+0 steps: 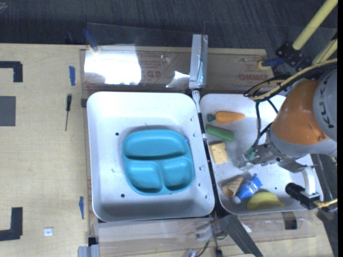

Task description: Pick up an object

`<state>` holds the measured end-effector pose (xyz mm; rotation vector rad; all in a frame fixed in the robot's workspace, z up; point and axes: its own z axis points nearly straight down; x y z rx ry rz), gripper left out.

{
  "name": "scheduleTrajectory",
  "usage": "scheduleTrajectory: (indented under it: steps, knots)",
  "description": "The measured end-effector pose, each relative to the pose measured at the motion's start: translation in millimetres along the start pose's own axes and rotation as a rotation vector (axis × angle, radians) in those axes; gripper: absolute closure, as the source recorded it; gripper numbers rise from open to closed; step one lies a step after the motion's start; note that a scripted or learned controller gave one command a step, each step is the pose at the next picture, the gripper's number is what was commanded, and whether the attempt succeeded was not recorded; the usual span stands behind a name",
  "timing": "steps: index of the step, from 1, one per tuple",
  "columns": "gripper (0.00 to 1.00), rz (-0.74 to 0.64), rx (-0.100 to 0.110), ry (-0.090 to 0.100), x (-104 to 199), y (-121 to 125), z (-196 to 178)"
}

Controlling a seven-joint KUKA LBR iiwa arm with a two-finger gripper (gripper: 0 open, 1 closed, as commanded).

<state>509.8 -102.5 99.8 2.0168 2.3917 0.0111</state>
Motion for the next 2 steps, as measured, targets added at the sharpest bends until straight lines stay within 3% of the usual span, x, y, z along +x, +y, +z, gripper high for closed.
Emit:
scheduleTrajectory:
  steps: [1, 2]
  knots:
    - [0.00, -0.001, 0.001, 0.000, 0, 0, 1]
    - [0.00, 0.153, 0.009, 0.002, -42, 69, 14]
